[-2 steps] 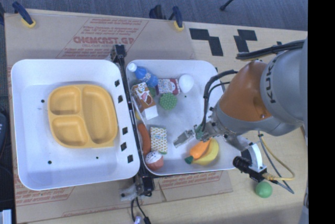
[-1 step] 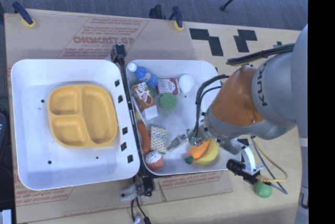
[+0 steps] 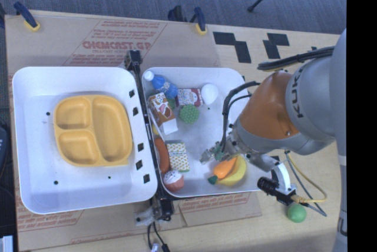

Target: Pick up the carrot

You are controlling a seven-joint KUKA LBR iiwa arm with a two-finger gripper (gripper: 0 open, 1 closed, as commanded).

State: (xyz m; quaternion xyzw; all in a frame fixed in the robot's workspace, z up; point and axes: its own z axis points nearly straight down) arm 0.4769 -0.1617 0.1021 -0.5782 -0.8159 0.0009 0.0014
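Two shallow white bins side by side on a cardboard-covered table point(image 3: 118, 39). In the left bin point(image 3: 23, 127), a yellow three-compartment tray point(image 3: 92, 129), lying flat near the middle. In the right bin point(image 3: 235, 77), a clutter of small toys: a blue-and-white bottle point(image 3: 162, 86) at the top left corner, a red-and-white packet point(image 3: 189, 96) and a white egg-like ball point(image 3: 209, 92) beside it, a green textured ball point(image 3: 189, 113) just below, a small carton point(image 3: 161, 107) against the left wall, a patterned box point(image 3: 178, 156) lower down, an orange sausage-like piece point(image 3: 162, 153) touching its left side.

Carrot point(image 3: 224, 168) at the lower right of the right bin, orange with a green top, lying tilted across a yellow banana point(image 3: 238, 173) and touching it.

Grey arm point(image 3: 318, 98) with orange band point(image 3: 265, 112) reaching in from the right, wrist low over the right bin. Pincer point(image 3: 213, 153) just above and left of the carrot, close to it; cannot tell how wide it stands or whether it has hold of anything. Green ball point(image 3: 296, 213) outside the bins on the table, near the lower right. Blue-and-yellow clamps point(image 3: 26, 16) along the table's far edge.
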